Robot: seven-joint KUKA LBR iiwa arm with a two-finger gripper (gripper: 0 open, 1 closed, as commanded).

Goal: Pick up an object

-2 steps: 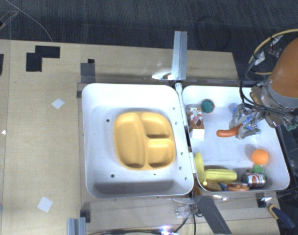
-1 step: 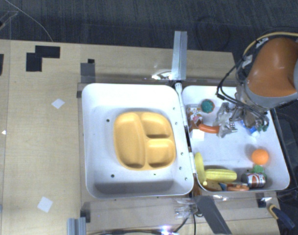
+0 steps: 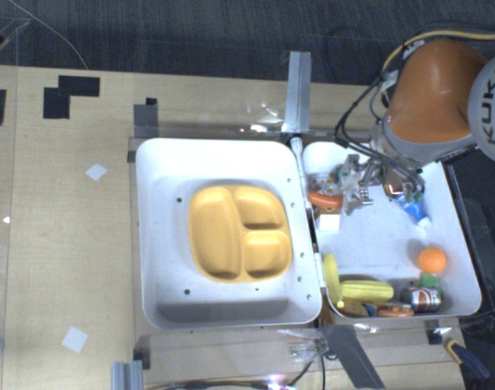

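I see an orange ball (image 3: 432, 260) at the right bin's (image 3: 377, 242) four o'clock — well apart from my gripper (image 3: 353, 187), poised at eleven o'clock over clutter; I cannot tell its state. Left bin (image 3: 162, 218) holds a yellow tray (image 3: 239, 232).

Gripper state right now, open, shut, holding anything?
Two-finger gripper: cannot be told; it sits low over the far end of the right white bin, metal parts too cluttered to read.

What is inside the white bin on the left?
The left bin holds one yellow tray with three compartments, lying flat near the middle. Whatever lies beneath the tray is covered, so that cannot be seen.
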